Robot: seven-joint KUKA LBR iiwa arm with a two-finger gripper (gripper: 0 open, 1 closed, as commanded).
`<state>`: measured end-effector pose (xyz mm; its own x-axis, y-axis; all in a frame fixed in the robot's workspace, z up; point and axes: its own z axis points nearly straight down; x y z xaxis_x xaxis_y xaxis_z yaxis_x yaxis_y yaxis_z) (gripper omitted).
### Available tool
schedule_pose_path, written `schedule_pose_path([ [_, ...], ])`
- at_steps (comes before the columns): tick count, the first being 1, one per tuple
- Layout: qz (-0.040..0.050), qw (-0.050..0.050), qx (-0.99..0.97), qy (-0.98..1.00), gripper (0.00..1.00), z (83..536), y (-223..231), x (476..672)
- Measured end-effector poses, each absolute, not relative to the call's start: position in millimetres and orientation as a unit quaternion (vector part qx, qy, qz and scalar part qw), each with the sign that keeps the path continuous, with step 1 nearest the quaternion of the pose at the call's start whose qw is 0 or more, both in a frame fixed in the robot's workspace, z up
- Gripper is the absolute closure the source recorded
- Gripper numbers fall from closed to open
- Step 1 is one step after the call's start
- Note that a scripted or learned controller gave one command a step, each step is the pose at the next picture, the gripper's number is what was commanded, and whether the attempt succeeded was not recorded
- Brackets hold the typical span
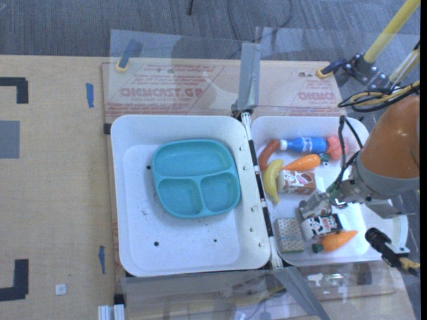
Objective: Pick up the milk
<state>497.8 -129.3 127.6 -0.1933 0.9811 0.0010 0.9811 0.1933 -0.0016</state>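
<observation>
The milk (319, 226) is a small white carton with black cow patches. It lies near the front of the right bin (380, 245), between a speckled box and an orange carrot. My gripper (317, 207) hangs directly over the carton's back edge, at the end of the grey arm with the orange band (399, 145). The gripper's metal parts cover the top of the carton. I cannot make out whether it touches the carton.
The right bin also holds a blue and white bottle (303, 144), a second carrot (303, 162), a banana (272, 181), a brown packet (297, 181), a speckled box (289, 235) and the front carrot (335, 240). A teal divided plate (195, 177) sits in the left bin (133, 239).
</observation>
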Motion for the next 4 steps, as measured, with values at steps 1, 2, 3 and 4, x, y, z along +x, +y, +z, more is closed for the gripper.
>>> schedule_pose_path([
  [1, 0.0006, 0.002, -0.684, -0.730, 0.00, 126.2, -96.1, 478.9],
  [2, -0.0004, -0.001, -0.684, -0.730, 0.00, 90.4, -187.3, 479.8],
  [3, -0.0002, -0.001, -0.596, -0.803, 0.00, 116.2, -117.0, 552.3],
  [4, -0.0011, -0.003, -0.565, -0.825, 0.00, 88.5, -111.4, 616.0],
])
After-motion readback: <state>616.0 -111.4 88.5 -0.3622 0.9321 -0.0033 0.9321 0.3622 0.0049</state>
